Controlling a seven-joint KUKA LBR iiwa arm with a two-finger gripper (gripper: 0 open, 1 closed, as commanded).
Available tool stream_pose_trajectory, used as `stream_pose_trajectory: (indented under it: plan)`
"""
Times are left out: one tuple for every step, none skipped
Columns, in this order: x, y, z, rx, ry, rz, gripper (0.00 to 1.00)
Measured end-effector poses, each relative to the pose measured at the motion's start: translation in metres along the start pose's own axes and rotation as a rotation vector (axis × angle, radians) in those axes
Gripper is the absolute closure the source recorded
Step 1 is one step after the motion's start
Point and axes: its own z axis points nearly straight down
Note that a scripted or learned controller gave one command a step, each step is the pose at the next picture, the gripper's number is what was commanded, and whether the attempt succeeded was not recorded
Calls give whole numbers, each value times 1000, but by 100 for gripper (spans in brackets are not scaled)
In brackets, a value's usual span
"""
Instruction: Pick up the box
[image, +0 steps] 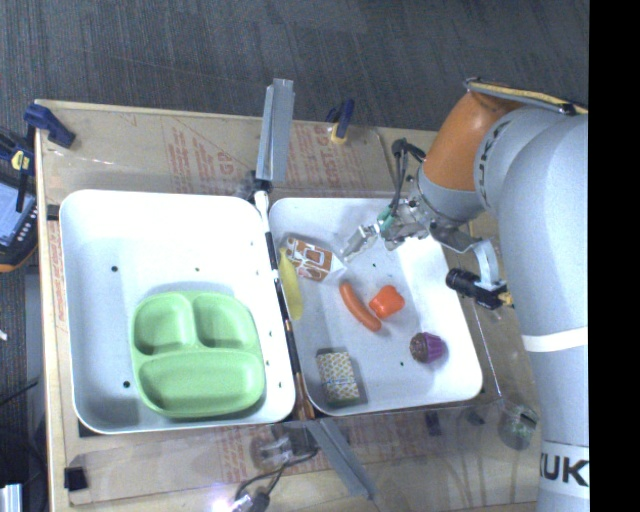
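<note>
A small brown and white box (309, 259) lies in the right bin (455, 300), near its back left corner. A second, patterned box (338, 376) lies flat near that bin's front wall. My gripper (366, 238) hangs over the back of the right bin, just right of the brown and white box and apart from it. Its fingers look open, and nothing is between them.
A yellow banana (290, 286) lies along the right bin's left wall. An orange carrot (358, 306), an orange pepper (387, 300) and a purple fruit (428, 347) lie mid-bin. The left bin (90, 230) holds a green divided tray (196, 353).
</note>
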Motion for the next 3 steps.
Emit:
stream_pose_trajectory:
  plan:
    - [22,-13,-70,-3,-2,-354,0]
    - [109,-11,10,2,0,-205,0]
    - [50,19,11,0,0,83,0]
